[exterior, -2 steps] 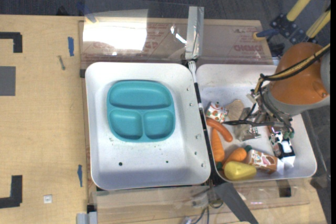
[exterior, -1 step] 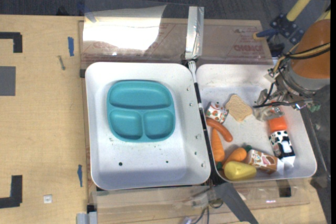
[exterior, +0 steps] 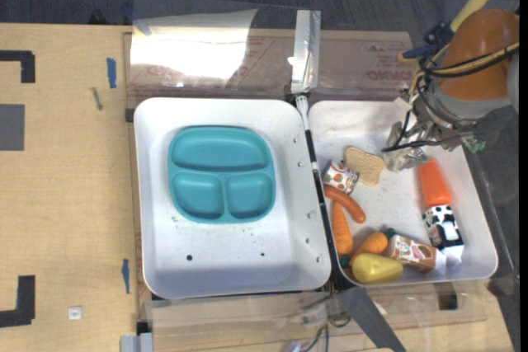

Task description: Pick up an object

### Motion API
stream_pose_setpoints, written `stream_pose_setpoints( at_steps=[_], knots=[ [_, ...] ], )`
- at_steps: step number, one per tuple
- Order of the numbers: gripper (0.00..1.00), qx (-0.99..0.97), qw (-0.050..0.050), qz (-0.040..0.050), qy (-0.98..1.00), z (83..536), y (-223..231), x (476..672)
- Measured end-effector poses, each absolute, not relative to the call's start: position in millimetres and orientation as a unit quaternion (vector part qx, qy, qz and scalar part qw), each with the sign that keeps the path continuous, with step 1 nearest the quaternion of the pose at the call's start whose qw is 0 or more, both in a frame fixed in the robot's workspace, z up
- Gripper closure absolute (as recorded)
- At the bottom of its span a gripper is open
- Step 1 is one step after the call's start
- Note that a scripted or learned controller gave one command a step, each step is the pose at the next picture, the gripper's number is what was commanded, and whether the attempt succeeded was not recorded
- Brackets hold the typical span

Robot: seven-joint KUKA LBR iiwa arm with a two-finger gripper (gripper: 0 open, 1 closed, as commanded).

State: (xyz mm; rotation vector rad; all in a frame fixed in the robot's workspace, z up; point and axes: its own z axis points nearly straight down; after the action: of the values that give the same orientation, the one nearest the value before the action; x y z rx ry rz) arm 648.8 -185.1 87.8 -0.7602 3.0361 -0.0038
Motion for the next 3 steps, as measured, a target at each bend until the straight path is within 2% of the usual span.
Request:
stream_pose_setpoints(
  at_steps=[1, 2, 3],
  knots=[
    [1.00, -0.206, 0.006, -0.0006, 0.979, 87.6, -163.3, 669.8],
    [1.00, -0.221, 0.004, 0.0003, 0.975, 87.9, -138.4, 669.2],
    [1.00, -0.366, 0.004, -0.0002, 0.931, 88.3, -102.2, 669.1]
  ],
)
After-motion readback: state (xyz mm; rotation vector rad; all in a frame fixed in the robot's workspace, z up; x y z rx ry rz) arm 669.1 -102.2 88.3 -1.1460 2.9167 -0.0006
